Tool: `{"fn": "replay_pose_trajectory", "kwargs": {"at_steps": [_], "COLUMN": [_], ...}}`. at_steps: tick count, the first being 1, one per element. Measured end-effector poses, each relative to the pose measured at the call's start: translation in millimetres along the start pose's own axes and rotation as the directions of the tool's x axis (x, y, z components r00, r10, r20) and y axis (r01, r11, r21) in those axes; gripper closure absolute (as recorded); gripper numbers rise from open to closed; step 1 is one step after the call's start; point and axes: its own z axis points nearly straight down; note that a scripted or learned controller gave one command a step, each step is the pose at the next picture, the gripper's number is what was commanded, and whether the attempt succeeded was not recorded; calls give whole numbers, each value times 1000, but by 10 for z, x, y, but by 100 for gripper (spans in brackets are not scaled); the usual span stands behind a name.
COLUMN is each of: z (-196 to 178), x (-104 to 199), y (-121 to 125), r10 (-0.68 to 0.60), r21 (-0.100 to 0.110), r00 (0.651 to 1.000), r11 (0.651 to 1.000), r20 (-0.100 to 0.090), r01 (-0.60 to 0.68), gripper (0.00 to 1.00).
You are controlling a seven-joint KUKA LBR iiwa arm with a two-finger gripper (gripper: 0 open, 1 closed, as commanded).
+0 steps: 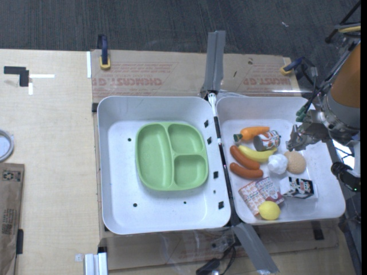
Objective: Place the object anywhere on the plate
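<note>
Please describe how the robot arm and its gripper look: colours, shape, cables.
The arm enters from the right edge. Its visible body is grey metal with a broad orange section above the wrist. Thin dark cables run along it near the top right corner. The gripper is a small grey and dark metal assembly, narrowing towards its tips.

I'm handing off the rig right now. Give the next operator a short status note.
End effector: over the right bin, just above the toy food; nothing seen held.
Plate: green, three compartments, in the left bin, nothing on it.
Objects all in the right bin: carrot, banana, two sausages, white ball, tan ball, lemon, small cartons.
Done: nothing placed.
Left: grasp one object, carry it to the plate, release.
</note>
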Motion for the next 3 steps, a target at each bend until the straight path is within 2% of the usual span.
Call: {"fn": "replay_pose_trajectory", "kwargs": {"at_steps": [1,2,3], "z": [400,400,71], "x": [538,986,853], "y": [403,432,1114], "r10": [-69,-270,-501], "r21": [0,0,-4], "r00": [998,963,865], "r11": [998,963,865], "r20": [0,0,3], "r01": [69,270,501], "gripper": [100,100,100]}}
